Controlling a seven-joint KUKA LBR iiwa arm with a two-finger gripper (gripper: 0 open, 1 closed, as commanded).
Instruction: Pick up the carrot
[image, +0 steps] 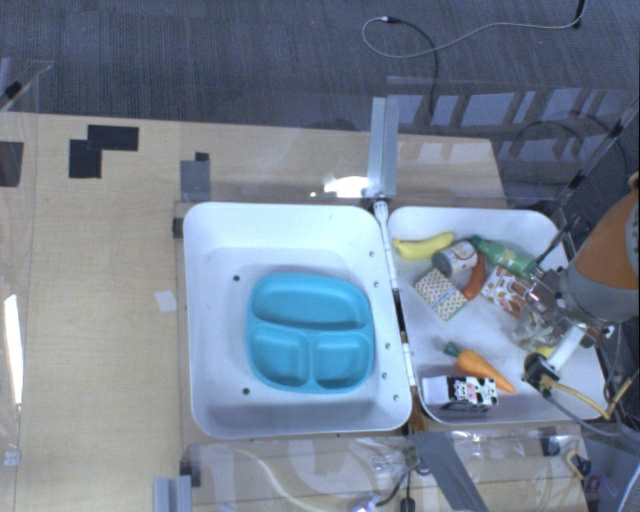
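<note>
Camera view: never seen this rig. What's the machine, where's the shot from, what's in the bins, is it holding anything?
The shot comes from one fixed camera above the bench, looking down at a slant. The machine is a single grey robot arm with an orange band, reaching in from the right over the right bin; its gripper hangs over that bin's right side, too cluttered to read. Nothing visibly sits in it.

The left bin holds a blue divided tray. The right bin holds the carrot, which is the target, lying near the front, a banana, a green bottle, a small can, a patterned packet and a black-and-white box.
</note>
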